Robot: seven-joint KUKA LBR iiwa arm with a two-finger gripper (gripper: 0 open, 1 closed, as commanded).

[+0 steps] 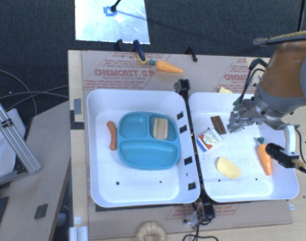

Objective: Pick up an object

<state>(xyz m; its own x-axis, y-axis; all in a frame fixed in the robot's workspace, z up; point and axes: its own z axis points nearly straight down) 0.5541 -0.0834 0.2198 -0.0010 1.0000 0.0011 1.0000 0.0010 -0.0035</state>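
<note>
Nearest in the right bin (248, 186) lies a pale yellow rounded piece (228, 167). Beyond it to the right is an orange toy carrot (265, 159), lying lengthwise toward the far side. To the left, near the divide between the bins, is a small red, white and blue packet (208, 138). Just past the packet is a brown bar (218, 125). The gripper (235, 124) is low just beside the bar's right; whether it is spread or pressed together cannot be told, nor whether it touches the bar. A small yellow scrap (224, 90) sits at this bin's far rim. The left bin (108, 186) holds a blue divided plate (143, 154), with a tan slice (160, 128) in its far right compartment, and a sausage (112, 134) just left of the plate. Farther off, a second carrot (166, 67) lies on the cardboard sheet (203, 69) outside both bins.
</note>
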